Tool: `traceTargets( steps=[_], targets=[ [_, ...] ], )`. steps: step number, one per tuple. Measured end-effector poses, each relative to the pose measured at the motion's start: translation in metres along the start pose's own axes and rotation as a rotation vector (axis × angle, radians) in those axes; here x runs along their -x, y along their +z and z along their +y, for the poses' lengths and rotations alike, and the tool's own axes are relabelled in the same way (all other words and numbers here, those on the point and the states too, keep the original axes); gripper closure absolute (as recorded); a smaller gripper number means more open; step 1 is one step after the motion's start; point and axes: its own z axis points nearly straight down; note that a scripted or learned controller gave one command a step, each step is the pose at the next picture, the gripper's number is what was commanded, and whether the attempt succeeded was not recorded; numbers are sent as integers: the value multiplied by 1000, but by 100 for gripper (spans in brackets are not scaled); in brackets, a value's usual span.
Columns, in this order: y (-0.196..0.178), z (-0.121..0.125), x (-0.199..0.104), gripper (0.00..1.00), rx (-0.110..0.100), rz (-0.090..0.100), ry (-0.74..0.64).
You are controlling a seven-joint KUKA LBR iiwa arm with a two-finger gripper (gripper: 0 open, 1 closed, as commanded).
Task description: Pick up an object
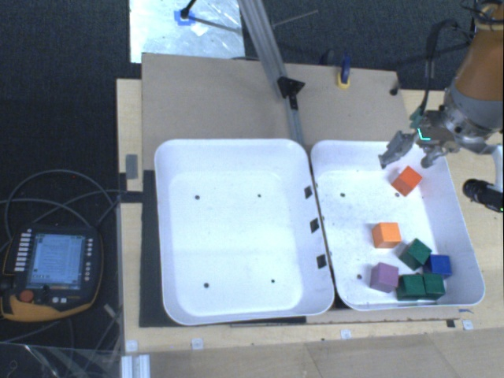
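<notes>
My gripper (411,154) hovers over the back of the right bin (346,211), open, its two fingers spread wide with nothing between them. Just below it and slightly nearer the camera, a red-orange cube (407,181) sits tilted, apart from the fingers. Further forward in the same bin are an orange cube (386,234), a green cube (416,252), a blue cube (439,265), a purple cube (384,276) and a dark green block (420,287), clustered in the front right corner.
The left bin (177,211) stands beside the right one, sharing a raised divider with black clips (315,225). A slanted metal pole (268,38) crosses behind the bins. A teach pendant (51,270) lies off the bench at left.
</notes>
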Motion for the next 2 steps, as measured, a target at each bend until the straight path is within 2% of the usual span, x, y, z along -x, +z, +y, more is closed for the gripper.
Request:
traceTargets(
  steps=[1, 2],
  targets=[
    [41, 1, -2, 0, -4, -1, 2],
    [102, 2, 4, 0, -6, 0, 3]
  ],
)
